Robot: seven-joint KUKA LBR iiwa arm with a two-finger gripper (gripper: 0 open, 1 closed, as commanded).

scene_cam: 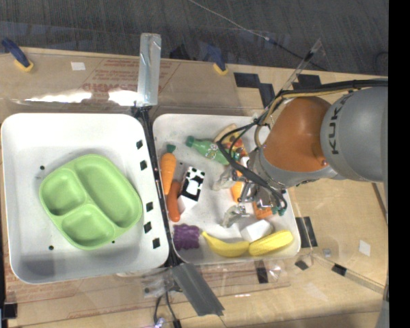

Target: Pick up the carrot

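Observation:
The orange carrot [168,176] lies lengthwise along the left wall of the right bin [165,124], thick end toward the back. My gripper [244,202] hangs low over the right-hand part of that bin, below the orange wrist band, among small orange and white items. It is well to the right of the carrot and apart from it. Cables and the wrist hide much of the gripper.
The right bin also holds a green bottle [206,147], a black-and-white cube [193,183], purple grapes [186,236] and two yellow bananas [225,244] along the front wall. A green divided plate [90,200] sits in the left bin [27,142].

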